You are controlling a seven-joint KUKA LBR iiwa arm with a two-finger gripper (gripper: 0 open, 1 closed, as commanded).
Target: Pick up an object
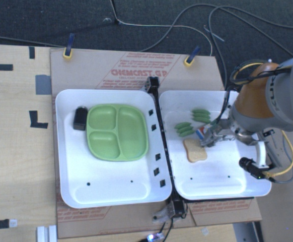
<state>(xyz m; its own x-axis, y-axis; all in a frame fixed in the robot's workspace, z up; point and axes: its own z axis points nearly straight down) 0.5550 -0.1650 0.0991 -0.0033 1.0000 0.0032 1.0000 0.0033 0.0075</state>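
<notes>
My gripper (207, 136) is low in the right bin (212, 188), right beside the upper right edge of a tan slice of toast (195, 150). Something small with red and blue shows at the fingertips; I cannot tell what it is. Two green pea pods lie nearby: one (201, 115) behind the gripper, another (184, 129) to its left. The grey arm with its orange band (254, 97) reaches in from the right.
In the left bin (68, 180) lies a green divided plate (118, 131), with a small black block (80, 118) at its left. A black divider (159, 135) runs between the bins. Cables trail over the dark floor behind the bench.
</notes>
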